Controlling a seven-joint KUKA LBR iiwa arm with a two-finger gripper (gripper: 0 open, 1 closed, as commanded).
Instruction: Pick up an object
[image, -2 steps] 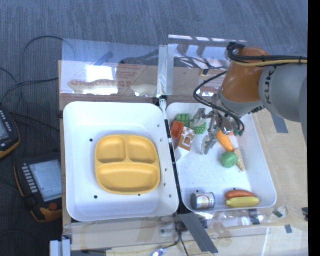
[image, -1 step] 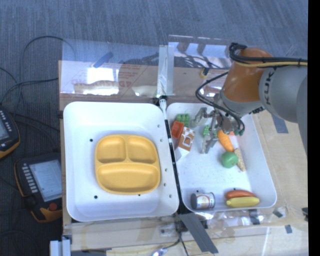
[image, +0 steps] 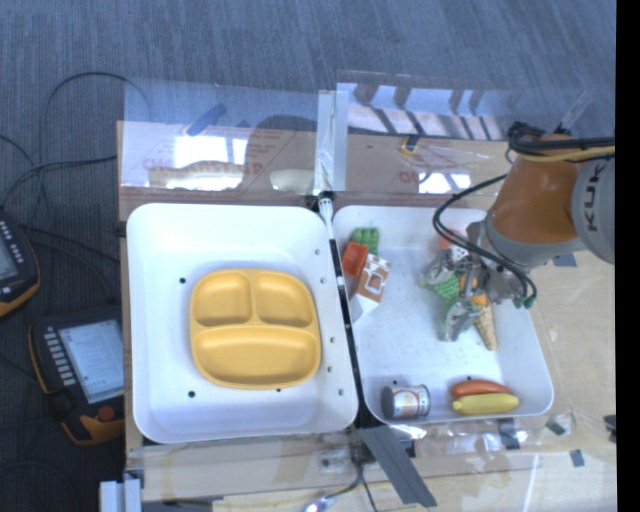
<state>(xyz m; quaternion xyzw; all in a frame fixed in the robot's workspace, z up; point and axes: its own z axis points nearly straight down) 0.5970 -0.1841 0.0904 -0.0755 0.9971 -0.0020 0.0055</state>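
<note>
My gripper (image: 457, 305) reaches down into the right bin (image: 400, 350), at its right middle, below the arm's orange band (image: 535, 200). It hangs over a small cluster: a green piece (image: 444, 287) on its left and a tan cone (image: 486, 328) on its right. The gripper's body hides what lies under its tip. Other objects lie apart in the same bin: a green, red and orange-white group (image: 362, 265) at the upper left, a metal can (image: 407, 401) at the front, and a red and yellow toy (image: 484, 396) at the front right.
The left bin (image: 160, 300) holds a yellow divided plate (image: 256, 327). A raised rim (image: 338, 300) separates the two bins. Clear plastic walls (image: 400, 150) stand behind them. Handheld devices and cables (image: 75, 360) lie on the floor at the left.
</note>
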